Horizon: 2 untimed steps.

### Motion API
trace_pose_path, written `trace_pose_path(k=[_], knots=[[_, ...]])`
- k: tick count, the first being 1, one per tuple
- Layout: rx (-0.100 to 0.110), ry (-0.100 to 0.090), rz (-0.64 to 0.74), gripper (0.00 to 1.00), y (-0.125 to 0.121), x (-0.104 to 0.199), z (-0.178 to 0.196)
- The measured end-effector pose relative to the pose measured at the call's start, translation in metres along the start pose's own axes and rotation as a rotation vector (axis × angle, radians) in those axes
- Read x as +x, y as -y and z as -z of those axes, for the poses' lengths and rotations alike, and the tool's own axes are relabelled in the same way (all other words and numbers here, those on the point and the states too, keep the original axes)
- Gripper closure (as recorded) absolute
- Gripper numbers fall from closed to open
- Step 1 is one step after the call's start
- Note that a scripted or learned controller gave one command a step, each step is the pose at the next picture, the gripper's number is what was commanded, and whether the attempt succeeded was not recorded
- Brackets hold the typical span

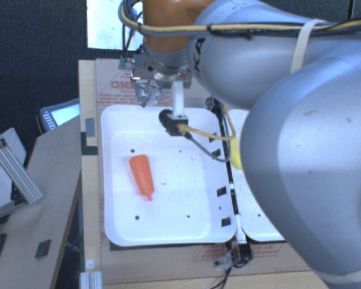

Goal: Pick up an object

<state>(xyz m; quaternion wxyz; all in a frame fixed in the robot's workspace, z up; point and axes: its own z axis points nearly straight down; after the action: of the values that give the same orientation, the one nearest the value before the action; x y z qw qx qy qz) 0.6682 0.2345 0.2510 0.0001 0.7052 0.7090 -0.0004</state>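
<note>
Carrot-shaped orange object lies flat in the left bin, well apart from the hand hovering at the bin's far rim, fingers narrowly parted and holding nothing. Probably light, rigid, smooth plastic; the thick upper body likely offers a surer grip than the tapered tip.

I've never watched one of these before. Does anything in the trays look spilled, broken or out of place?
Nothing stands out. An orange carrot-shaped object lies on its side in the left bin, intact and alone. The tool hangs above that bin's far edge, apart from the object.
</note>
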Motion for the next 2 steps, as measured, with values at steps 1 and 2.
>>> trace_pose_path(k=[1,2], knots=[[-0.005,-0.002,0.003,1.0,-0.001,0.001,0.014],[-0.007,-0.003,0.005,1.0,-0.002,0.001,0.025]])
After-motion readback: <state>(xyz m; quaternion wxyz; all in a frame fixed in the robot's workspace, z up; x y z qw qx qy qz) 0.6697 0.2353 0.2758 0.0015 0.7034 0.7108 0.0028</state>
